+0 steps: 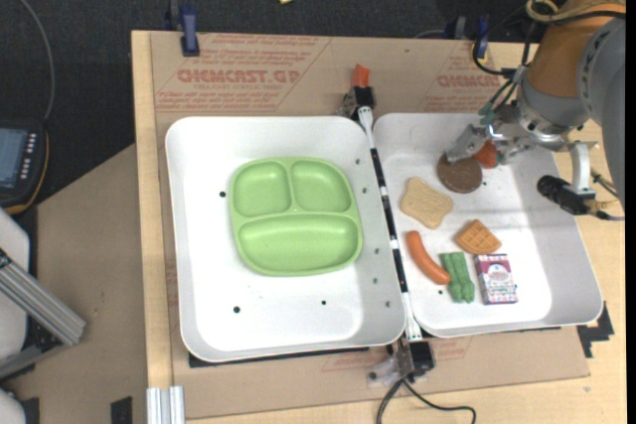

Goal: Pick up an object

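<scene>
The grey arm with its orange band reaches in from the right, its claw (473,147) lowered leftward

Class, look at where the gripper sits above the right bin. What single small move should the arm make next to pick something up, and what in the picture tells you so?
Probably a short straight descent onto the brown round piece. The gripper sits at that piece's upper edge in the right bin, nearer to it than to the toast slice or cracker. Nothing is visibly between its fingers, so no grasp shows yet.

cam: overhead, slanted | faces: both bins (199,313) | range: mid
</scene>
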